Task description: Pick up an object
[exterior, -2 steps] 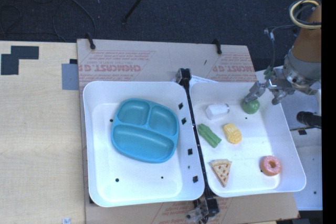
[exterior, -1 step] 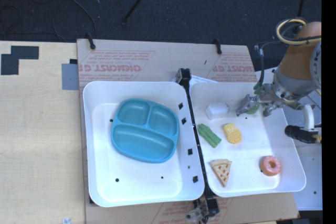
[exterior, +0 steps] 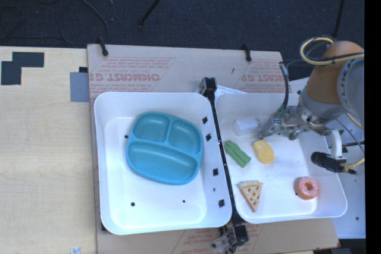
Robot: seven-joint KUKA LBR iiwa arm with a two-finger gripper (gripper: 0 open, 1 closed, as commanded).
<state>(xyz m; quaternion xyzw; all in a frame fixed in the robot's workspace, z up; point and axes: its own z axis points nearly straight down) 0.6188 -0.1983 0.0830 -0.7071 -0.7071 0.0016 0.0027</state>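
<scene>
- The gripper [exterior: 275,125] hangs low over the far part of the right bin [exterior: 333,205], just beside a white cup [exterior: 245,125] lying on its side and just above the toy corn cob [exterior: 263,151]; whether the claw is released or clenched I cannot tell.
- The corn cob looks the likeliest target: a light, stiff plastic toy, rounded and probably slippery, best taken across its short width at mid-length.
- The right bin also holds a green pea pod [exterior: 237,153] left of the corn, a pizza slice [exterior: 251,194] near the front, and a pink doughnut [exterior: 307,187] to the right.
- The left bin [exterior: 113,211] holds a blue divided plate [exterior: 165,147], well apart from the arm.
</scene>
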